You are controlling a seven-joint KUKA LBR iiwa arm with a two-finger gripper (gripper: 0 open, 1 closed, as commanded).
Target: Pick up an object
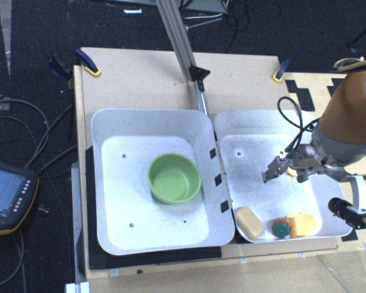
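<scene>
Gripper (273, 173) hangs over the middle of the right bin (256, 130), nothing visibly between its tips; whether they are spread or pressed together I cannot tell. Below and just ahead of it, along the bin's near wall, lie a tan oval block (249, 223), a small teal lump (282, 228) and a yellow block (303, 224). The tan one looks light, firm and smooth, perhaps slippery; pinching across its narrow middle seems safest. A green bowl (174, 178) sits well off in the left bin (110, 163).

green bowl (174, 178) upright, left bin | tan soap-like block (249, 222), teal lump (281, 227), yellow block (303, 224) (right bin, front edge)
</scene>
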